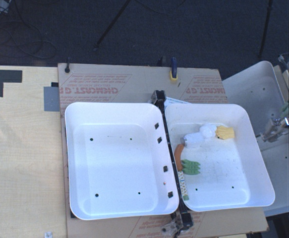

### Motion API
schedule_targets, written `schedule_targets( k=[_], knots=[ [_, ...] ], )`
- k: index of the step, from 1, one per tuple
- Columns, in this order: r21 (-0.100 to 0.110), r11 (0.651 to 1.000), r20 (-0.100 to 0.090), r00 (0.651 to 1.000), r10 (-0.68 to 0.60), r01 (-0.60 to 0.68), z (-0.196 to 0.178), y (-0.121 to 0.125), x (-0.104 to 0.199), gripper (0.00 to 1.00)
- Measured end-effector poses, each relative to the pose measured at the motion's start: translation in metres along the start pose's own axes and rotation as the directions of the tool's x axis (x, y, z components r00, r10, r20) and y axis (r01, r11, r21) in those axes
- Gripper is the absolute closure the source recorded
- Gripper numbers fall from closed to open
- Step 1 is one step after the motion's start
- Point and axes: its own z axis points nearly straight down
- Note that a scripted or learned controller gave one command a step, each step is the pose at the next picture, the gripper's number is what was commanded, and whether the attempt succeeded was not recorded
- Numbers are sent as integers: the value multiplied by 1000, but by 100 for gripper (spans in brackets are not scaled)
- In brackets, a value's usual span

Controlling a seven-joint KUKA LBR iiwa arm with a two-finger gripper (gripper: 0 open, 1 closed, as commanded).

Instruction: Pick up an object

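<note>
Four small items cluster at right bin's [253, 148] left wall: orange carrot toy [178, 155], green piece [191, 167], white lump [198, 137], yellow piece [225, 132]. Probably light, soft; grasp mid-body. Pincer state: cannot tell.

Both bins, the left bin [80, 133] and the right bin [243, 128], look like smooth, glossy white plastic. They rest on matt brown cardboard [109, 86]. The bench [20, 148] looks like pale wood.

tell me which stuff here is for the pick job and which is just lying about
For the job:
- carrot
- green toy
- yellow piece
- white items
- right bin

Lying about:
- left bin
- cardboard sheet
- clamp
- cables
</note>
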Motion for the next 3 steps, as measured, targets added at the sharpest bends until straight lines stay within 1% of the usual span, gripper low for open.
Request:
schedule_targets(
  k=[1, 2, 3],
  knots=[
    [10, 1000, 0, 1000, 7, -7, -36, -1, -45, 100],
    [7, 1000, -3, 1000, -3, 3, -100, 11, 37, 100],
    [13, 1000, 0, 1000, 9, -9, -112, -1, -17, 100]
  ],
)
